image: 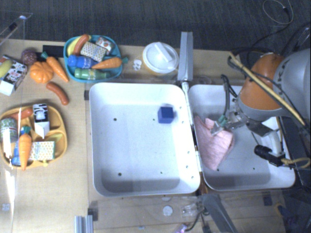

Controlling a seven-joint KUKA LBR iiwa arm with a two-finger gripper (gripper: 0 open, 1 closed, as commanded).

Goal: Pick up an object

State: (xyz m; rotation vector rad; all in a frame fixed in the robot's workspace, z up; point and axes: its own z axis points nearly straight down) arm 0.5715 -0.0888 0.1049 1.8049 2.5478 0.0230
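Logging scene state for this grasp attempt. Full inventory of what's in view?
Bins: 2, white, side by side on the bench.
Block: 1, blue, left bin, upper right part.
Cloth: 1, pink, right bin, near its left wall.
Bowl of toy food: 1, blue, behind the left bin.
Tray of toy food: 1, yellow, left of the bins.
Lidded tub: 1, white, behind the bins.
Loose toy food: several, mostly orange, far left.
Arm: 1, grey and orange, over the right bin.
Gripper: 1, at the cloth's upper edge.

One grey arm (291,76) entering from the right edge of the bench, orange band (260,89) above the wrist, wrist angled down and leftward over the right bin's middle, two-finger gripper (221,124) low near that bin's left wall
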